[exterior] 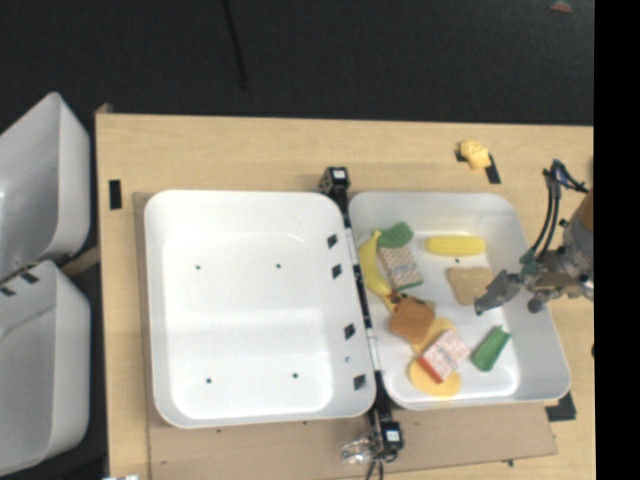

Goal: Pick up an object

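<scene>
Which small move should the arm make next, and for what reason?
Probably lower the end effector a little toward the flat tan piece just to its left in the right white bin. Nothing is seen between its fingers, and that piece lies nearest, apart from the green block.

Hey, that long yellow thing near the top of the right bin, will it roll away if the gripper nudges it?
The yellow piece looks rounded and elongated, so a sideways nudge may well roll it. It lies flat, so tipping seems unlikely. Its smooth look suggests it might slip between the fingers of the gripper.
</scene>
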You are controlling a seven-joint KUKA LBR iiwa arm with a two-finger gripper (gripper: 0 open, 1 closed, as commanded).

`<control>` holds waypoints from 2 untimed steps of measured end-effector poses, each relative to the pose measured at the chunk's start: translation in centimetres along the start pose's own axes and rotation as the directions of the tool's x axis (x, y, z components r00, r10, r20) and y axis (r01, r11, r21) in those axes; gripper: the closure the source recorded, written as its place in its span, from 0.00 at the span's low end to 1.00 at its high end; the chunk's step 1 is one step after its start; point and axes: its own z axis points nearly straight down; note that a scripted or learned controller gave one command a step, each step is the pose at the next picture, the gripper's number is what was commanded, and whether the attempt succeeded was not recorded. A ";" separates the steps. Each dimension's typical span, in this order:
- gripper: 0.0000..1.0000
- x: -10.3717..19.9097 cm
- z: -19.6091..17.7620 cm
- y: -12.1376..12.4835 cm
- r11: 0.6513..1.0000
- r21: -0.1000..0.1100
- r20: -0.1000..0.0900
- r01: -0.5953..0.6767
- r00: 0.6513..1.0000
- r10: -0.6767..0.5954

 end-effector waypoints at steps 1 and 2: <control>0.00 4.8 5.8 6.6 1.000 0.000 -0.001 0.006 1.000 -0.006; 0.00 9.0 12.2 12.1 1.000 -0.006 0.012 0.001 1.000 -0.001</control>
